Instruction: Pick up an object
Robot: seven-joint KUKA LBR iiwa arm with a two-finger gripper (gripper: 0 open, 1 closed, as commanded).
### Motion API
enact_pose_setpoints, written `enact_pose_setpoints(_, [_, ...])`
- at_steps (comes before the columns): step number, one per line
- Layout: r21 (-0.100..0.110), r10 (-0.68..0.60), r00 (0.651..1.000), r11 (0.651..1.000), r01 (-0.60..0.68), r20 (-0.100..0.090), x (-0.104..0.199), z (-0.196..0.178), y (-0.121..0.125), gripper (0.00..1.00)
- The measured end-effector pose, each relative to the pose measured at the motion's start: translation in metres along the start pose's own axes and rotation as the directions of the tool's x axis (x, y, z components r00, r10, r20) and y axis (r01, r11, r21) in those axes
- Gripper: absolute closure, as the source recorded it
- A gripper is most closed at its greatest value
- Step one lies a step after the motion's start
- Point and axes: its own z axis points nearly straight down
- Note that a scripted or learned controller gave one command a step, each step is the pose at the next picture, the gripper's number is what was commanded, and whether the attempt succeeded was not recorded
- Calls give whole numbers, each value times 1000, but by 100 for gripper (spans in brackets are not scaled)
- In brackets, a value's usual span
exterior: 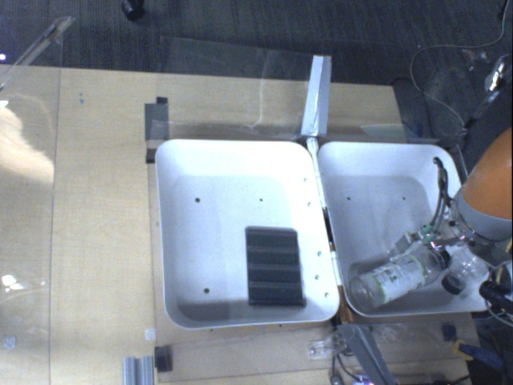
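Note:
A clear plastic bottle (390,280) with a pale label lies on its side near the front of the right bin (365,184). Its left end points at the bin's front left corner. My gripper (427,241) is low in the right bin, just above and to the right of the bottle's upper end, close to it or touching it. The wrist and cables blur together there. A black ribbed rectangular block (273,266) lies flat in the front middle of the left bin (224,175).
The arm's orange band (490,184) and grey wrist hang over the right bin's right wall. A metal divider post (317,99) stands behind the seam between the bins. Cables and clamps crowd the bench's front right edge (361,351).

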Motion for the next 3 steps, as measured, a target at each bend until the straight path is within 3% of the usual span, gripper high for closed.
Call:
enact_pose_setpoints(1, [-4,-168,986,986,168,-1,-49,49,48,0])
enact_pose_setpoints(2, [-13,-170,985,985,170,1,-47,37,52,100])
enact_pose_setpoints(3, [-12,-170,985,985,170,1,-47,37,52,0])
